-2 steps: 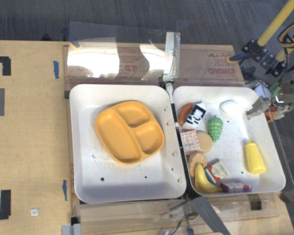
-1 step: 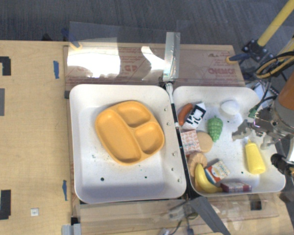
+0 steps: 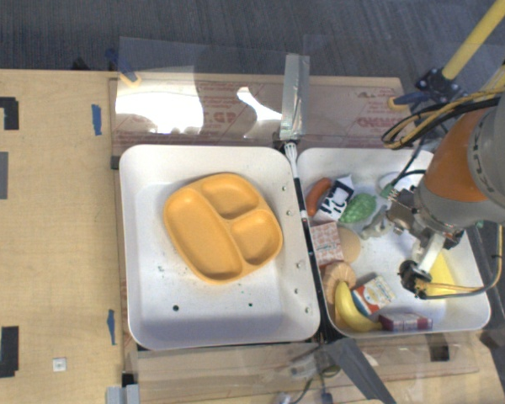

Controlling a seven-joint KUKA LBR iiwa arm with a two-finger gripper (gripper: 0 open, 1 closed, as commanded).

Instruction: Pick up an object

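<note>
1. The gripper (image 3: 408, 217) hangs over the middle of the right bin (image 3: 480, 310), at the end of an arm reaching in from the right. Whether its grip is apart or closed, I can't tell.
2. Just beside it on the left is a green packet (image 3: 358, 209).
3. Along that bin's left side lies a pink checked packet (image 3: 326, 241). Down in the near corner, a banana (image 3: 349, 307) touches a red-and-white carton (image 3: 375, 293).
4. In the left bin (image 3: 143, 310), an orange divided plate (image 3: 223, 225) sits in the centre.

Faint red lettering on the brown board (image 3: 362, 108), too blurred to be read
</note>
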